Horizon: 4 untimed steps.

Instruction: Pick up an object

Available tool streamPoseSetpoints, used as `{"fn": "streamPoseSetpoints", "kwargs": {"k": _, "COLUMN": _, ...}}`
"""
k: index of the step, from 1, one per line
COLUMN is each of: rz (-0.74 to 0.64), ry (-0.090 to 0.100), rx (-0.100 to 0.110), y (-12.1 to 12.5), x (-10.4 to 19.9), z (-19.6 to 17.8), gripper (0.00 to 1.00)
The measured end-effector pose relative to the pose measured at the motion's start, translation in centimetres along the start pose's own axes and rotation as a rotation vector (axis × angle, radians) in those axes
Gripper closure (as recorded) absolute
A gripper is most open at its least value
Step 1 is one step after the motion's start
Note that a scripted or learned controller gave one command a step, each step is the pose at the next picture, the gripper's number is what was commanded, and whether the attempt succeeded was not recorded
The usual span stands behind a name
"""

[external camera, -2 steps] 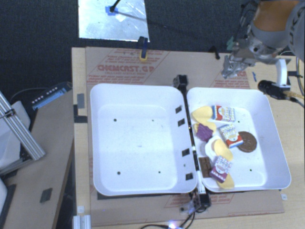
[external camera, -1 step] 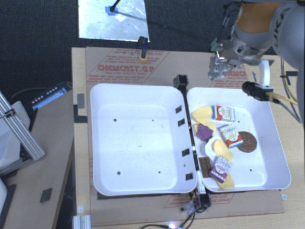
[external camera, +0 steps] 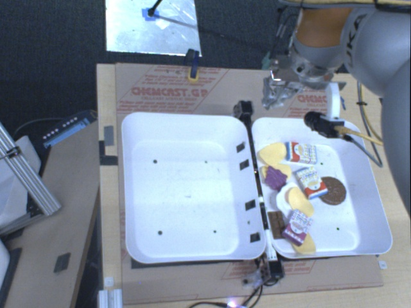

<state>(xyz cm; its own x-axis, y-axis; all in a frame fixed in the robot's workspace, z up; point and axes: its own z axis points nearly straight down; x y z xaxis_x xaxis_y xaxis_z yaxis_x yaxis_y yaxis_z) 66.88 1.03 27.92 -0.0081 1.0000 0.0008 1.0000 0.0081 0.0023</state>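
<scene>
Your gripper (external camera: 277,99) hangs just beyond the right bin (external camera: 369,201), high to clear its rim; finger state, I cannot tell.

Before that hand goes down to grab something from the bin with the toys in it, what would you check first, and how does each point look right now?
1. Things to pick lie in the right bin: ok; a purple piece, a brown disc and small packets sit there.
2. Hand above a target: not ok; it hangs over the cardboard beyond the bin's far rim.
3. Hand free of any load: ok, nothing seen between its tips.
4. Hand open wide enough: cannot tell.
5. Target standing apart: not ok for most; the pile is crowded near the divider. The brown disc lies nearer the open side.
</scene>
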Motion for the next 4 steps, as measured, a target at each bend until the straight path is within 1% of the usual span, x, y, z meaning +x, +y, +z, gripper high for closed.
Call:
{"fn": "streamPoseSetpoints", "kwargs": {"k": 1, "rz": -0.006, "ry": 0.004, "rx": 0.004, "y": -0.9, "x": 11.0, "z": 4.4, "gripper": 1.00}}
{"fn": "streamPoseSetpoints", "kwargs": {"k": 2, "rz": -0.005, "ry": 0.005, "rx": -0.007, "y": -0.2, "x": 20.9, "z": -3.4, "gripper": 1.00}}
{"fn": "streamPoseSetpoints", "kwargs": {"k": 3, "rz": 0.001, "ry": 0.003, "rx": -0.003, "y": -3.4, "x": 20.9, "z": -8.7, "gripper": 1.00}}
{"fn": "streamPoseSetpoints", "kwargs": {"k": 4, "rz": 0.002, "ry": 0.000, "rx": 0.001, "y": -5.6, "x": 22.5, "z": -9.6, "gripper": 1.00}}
